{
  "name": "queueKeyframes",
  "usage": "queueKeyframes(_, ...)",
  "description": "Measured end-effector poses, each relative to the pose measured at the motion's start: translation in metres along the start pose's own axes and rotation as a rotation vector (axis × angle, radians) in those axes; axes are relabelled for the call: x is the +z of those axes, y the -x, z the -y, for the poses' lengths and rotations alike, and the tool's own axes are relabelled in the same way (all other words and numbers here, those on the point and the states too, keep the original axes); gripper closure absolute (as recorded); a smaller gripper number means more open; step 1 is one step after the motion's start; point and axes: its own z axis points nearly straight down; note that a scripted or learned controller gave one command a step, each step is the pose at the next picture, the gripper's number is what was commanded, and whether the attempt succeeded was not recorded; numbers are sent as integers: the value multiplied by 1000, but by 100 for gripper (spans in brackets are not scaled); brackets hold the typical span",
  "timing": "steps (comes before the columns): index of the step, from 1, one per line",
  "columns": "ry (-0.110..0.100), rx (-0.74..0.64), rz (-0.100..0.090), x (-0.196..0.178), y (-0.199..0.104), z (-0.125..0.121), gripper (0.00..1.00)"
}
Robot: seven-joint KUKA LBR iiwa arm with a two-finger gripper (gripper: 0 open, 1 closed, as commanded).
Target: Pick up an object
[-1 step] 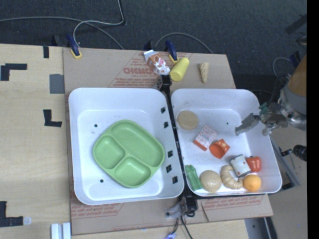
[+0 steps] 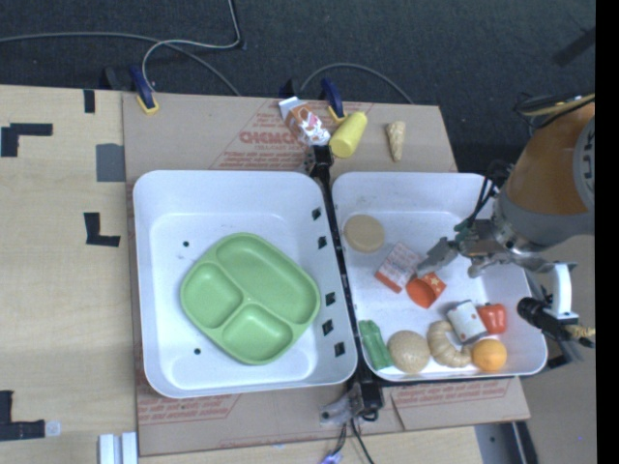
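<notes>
My gripper hangs over the right bin, reaching in from the right on the grey arm with the orange band. Its two dark fingers stand apart, open, with nothing between them. Just below and left of the fingertips lies an orange-red object, beside a red-and-white packet. A round tan bun sits further left. Along the bin's front are a green item, a potato, a croissant, an orange, a red pepper and a white-grey piece.
The left bin holds a green divided plate. Behind the bins, on the cardboard, lie a yellow bottle, a small carton and a pale cone. A black divider with clips separates the bins.
</notes>
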Motion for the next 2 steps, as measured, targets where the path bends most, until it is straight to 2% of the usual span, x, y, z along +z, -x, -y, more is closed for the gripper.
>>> queueKeyframes(1,14,1,6,68,-26,-6,0)
queueKeyframes(2,28,3,14,74,-26,-1,0)
